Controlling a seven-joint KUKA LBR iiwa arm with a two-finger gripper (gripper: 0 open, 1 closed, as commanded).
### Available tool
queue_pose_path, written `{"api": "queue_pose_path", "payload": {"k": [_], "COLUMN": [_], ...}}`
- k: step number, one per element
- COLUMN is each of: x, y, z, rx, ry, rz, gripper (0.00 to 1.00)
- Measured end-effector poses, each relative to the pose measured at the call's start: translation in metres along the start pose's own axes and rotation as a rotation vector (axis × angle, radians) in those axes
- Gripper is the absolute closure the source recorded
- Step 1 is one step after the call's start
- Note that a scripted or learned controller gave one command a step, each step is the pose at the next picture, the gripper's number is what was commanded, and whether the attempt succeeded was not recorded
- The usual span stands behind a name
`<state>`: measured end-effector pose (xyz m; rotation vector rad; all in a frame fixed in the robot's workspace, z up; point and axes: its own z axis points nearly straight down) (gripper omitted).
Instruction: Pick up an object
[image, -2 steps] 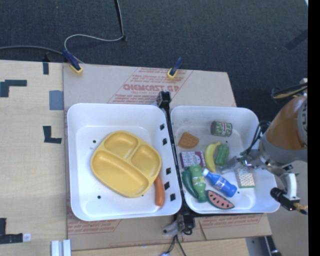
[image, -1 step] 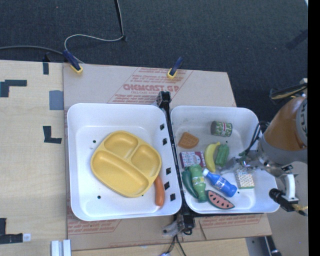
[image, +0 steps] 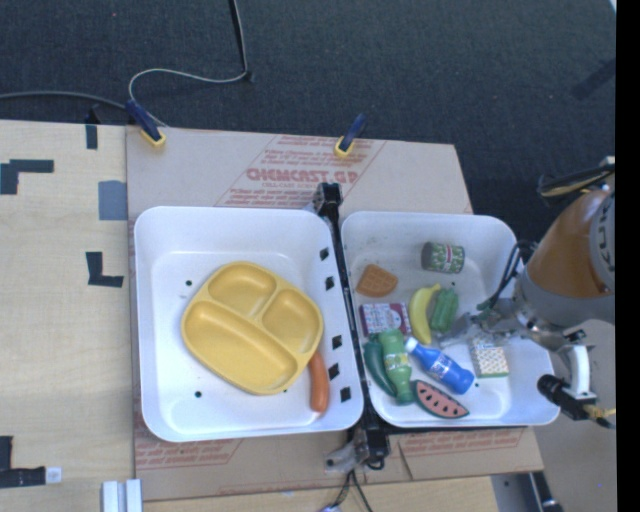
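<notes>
I see two white bins side by side on a cardboard sheet. The left bin (image: 160, 330) holds a yellow divided plate (image: 250, 325), lying tilted across the floor of the bin, and an orange carrot-like piece (image: 318, 383) just beside the plate's lower right edge, close to the divider wall.

The right bin (image: 500, 235) carries the candidate objects. A small green can (image: 442, 257) lies near the far wall, well apart from the rest. An orange wedge (image: 376, 281) sits near the divider. Below it lies a flat pink packet (image: 380, 318). A banana (image: 422, 312) and a green pepper-like item (image: 444, 308) lie side by side, touching. A green bottle (image: 392, 363) lies next to a blue bottle with a white cap (image: 440, 367); the two appear to touch. A watermelon slice (image: 440, 400) rests near the front wall. A small square packet (image: 489, 359) lies to the right of the blue bottle.

The arm (image: 572, 255) enters from the right, its orange band above the bin's right rim. The gripper (image: 478, 318) is low inside the right bin, between the green pepper-like item and the square packet. The view there is dark and cluttered, so I cannot tell how the claw stands, and I see no object clearly between its tips.
</notes>
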<state>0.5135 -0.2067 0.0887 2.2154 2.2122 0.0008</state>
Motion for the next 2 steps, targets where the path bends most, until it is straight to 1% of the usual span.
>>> {"api": "queue_pose_path", "payload": {"k": [1, 2], "x": [0.0010, 0.0089], "y": [0.0116, 0.0170], "z": [0.0003, 0.0000], "rx": [0.001, -0.002], "ry": [0.002, -0.002], "rz": [-0.001, -0.001], "gripper": [0.00, 0.00]}}
